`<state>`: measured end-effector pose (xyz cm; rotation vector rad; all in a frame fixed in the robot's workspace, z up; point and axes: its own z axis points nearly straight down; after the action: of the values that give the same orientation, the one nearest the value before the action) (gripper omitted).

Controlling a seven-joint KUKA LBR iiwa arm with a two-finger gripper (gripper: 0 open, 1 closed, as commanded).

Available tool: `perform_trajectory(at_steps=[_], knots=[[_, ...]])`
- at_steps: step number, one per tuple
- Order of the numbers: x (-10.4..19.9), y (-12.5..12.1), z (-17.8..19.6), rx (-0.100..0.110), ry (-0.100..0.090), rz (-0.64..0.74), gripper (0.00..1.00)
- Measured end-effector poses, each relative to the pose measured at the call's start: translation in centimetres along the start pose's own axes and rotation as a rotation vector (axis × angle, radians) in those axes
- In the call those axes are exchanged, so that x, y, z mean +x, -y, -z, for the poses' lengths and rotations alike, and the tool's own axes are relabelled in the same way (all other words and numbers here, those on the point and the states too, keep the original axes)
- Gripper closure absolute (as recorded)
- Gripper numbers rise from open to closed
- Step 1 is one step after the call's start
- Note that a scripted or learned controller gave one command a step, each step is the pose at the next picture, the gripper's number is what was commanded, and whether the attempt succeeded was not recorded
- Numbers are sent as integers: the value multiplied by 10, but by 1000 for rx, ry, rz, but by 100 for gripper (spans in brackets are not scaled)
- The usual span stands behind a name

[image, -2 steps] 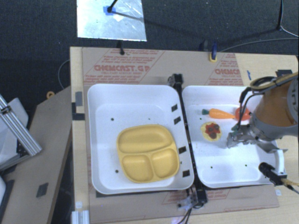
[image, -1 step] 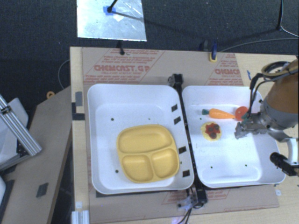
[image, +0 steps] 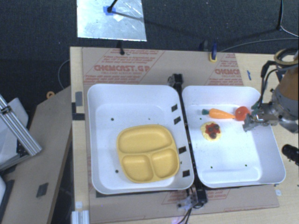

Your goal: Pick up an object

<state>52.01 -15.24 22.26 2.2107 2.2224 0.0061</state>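
You have nothing lifted yet: the gripper (image: 249,123) sits at the right bin's (image: 233,174) right edge, its grasp unreadable, while the carrot (image: 220,114), red ball (image: 241,112) and small pizza (image: 211,130) lie inside, the ball nearest.

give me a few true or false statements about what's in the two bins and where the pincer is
1. The yellow divided tray lies in the left bin. True.
2. The toy carrot lies in the left bin. False: it is in the right bin.
3. The pincer is over the right bin's right side. True.
4. The small pizza-like toy sits on the tray. False: it lies on the right bin's floor, below the carrot.
5. The red ball is beside the carrot's tip. True.
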Motion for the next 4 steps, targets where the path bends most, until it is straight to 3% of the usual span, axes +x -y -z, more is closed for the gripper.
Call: perform_trajectory(at_steps=[1,4], knots=[[0,-2,35,2,0,0,100],[163,-13,0,7,-4,5,100]])
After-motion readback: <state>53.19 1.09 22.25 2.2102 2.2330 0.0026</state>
